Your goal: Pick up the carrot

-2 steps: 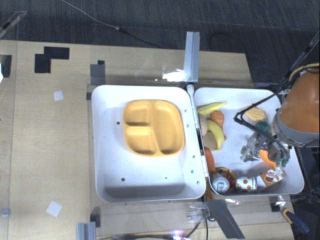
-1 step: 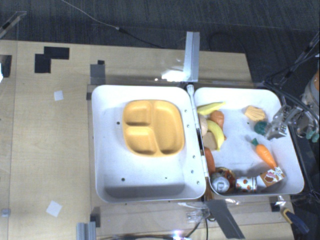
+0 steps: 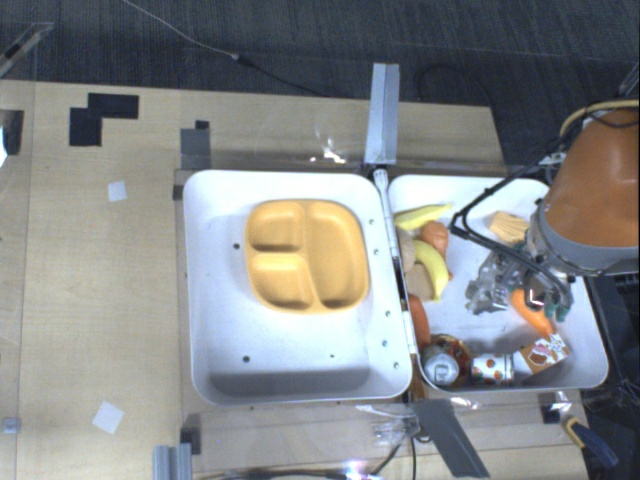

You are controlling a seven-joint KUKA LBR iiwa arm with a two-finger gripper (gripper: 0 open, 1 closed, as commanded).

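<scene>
The jaws (image 3: 492, 293), state impossible to tell, are hovering just left of the carrot (image 3: 532, 311), which is lying slantwise

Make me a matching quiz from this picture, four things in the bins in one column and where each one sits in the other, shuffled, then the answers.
Things:
1. yellow divided plate
2. carrot
3. can
4. bananas

Places:
A. right bin, front edge beside the divider
B. middle of the left bin
C. right bin, beside the gripper
D. right bin, rear left, by the divider

Pairs: 1-B, 2-C, 3-A, 4-D
</scene>
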